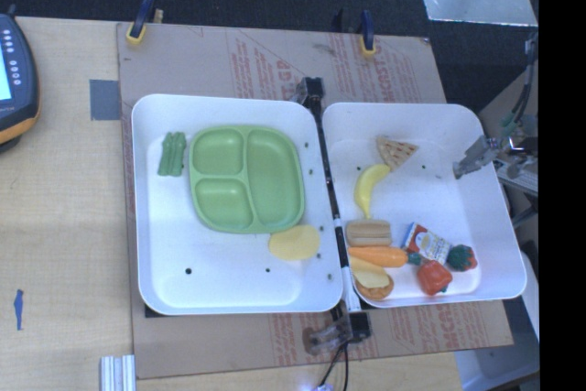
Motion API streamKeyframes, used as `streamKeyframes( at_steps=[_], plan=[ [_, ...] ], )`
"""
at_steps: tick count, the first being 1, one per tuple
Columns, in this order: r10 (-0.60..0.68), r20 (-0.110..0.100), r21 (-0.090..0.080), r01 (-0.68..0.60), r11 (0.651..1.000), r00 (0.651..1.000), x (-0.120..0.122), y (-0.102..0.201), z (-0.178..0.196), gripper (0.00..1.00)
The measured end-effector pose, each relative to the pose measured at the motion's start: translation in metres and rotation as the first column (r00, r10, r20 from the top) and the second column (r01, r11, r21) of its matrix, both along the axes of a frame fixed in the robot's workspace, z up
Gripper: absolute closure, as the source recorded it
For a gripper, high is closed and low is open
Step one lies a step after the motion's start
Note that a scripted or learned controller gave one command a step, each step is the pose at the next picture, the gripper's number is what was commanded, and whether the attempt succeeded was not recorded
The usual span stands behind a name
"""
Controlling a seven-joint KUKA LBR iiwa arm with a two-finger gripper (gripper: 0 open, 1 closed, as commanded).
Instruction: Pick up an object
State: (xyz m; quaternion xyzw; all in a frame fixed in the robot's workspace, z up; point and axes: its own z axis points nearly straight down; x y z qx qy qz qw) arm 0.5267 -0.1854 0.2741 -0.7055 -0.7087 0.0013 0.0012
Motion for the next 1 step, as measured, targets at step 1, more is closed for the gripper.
streamKeyframes(
  at_steps=[1],
  plan=[
    [0.006,-0.014,0.007,-0.006,1.000,1.000,-0.0073,0.0646,-0.1308,0.00]
  ],
)
